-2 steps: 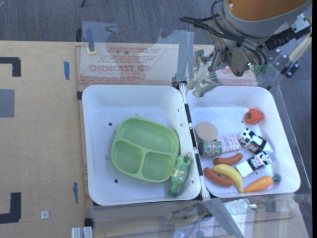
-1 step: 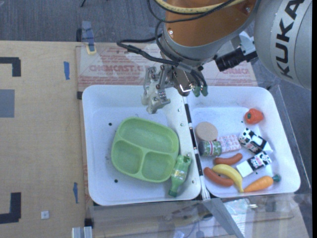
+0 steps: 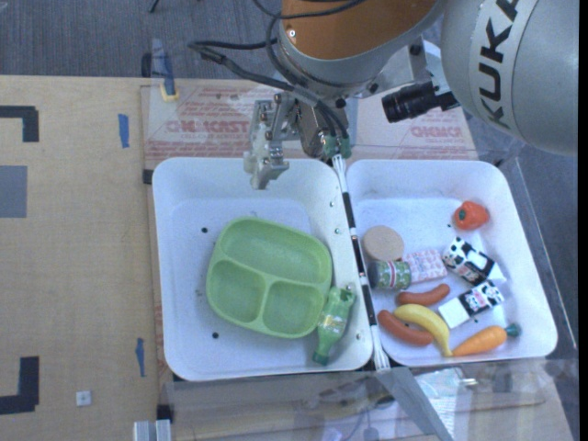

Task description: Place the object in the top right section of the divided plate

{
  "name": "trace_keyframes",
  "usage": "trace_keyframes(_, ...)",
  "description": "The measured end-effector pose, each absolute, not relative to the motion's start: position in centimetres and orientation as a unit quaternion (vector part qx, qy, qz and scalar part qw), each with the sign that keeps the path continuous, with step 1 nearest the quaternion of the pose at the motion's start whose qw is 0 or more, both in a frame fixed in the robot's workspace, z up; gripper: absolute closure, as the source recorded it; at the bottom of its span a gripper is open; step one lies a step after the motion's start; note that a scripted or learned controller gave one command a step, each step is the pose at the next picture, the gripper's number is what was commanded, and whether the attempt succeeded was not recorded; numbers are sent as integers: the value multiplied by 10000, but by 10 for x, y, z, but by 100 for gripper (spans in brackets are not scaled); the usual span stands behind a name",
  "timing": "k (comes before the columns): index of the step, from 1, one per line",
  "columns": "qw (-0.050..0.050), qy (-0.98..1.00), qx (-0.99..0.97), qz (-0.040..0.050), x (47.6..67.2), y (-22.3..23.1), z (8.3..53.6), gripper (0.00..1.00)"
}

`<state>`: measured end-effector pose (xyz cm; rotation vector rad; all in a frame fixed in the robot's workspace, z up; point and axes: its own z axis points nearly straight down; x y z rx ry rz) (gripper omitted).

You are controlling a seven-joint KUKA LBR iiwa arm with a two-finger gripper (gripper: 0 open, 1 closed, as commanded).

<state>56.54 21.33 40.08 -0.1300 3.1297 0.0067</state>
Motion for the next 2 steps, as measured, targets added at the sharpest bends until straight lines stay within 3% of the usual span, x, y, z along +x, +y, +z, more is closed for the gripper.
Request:
trace_keyframes(1,50,9910,-1335,18,663,225,438,100)
trace_keyframes(2,51,9995,-312,25,652,225,93,100)
